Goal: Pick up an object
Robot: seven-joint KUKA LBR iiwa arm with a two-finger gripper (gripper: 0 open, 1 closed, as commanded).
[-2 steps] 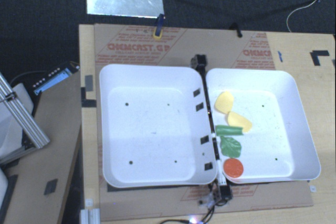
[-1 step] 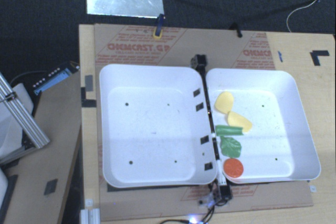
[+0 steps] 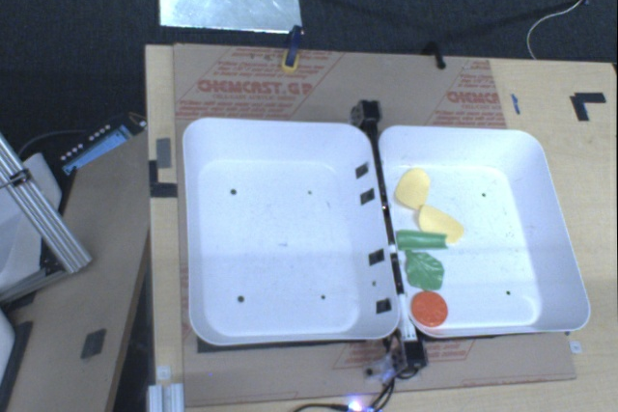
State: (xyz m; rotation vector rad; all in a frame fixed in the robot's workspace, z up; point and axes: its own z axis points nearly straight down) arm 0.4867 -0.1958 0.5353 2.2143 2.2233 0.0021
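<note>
Task not started, judging by layout: nothing lifted. All 5 objects lie in right white bin (image 3: 541,207), left-centre of frame: 2 yellow flat pieces (image 3: 413,188) (image 3: 441,224), green stick (image 3: 421,239), green leaf-shaped piece (image 3: 426,269), orange round disc (image 3: 430,308). Jaw state: cannot tell. Whole pick left.

Camera, single, fixed: it was mounted above the bench (image 3: 541,82) and looked down at a slant, with the far edge of the bench toward the top of the frame and the near edge at the bottom. Range: far enough to take in both white bins whole, the left bin (image 3: 208,207) and the right bin (image 3: 541,207) side by side across the middle, with dark floor (image 3: 77,14) beyond the bench at the top and left. Coverage: one view alone, so no overlap with any other camera was recorded.
</note>
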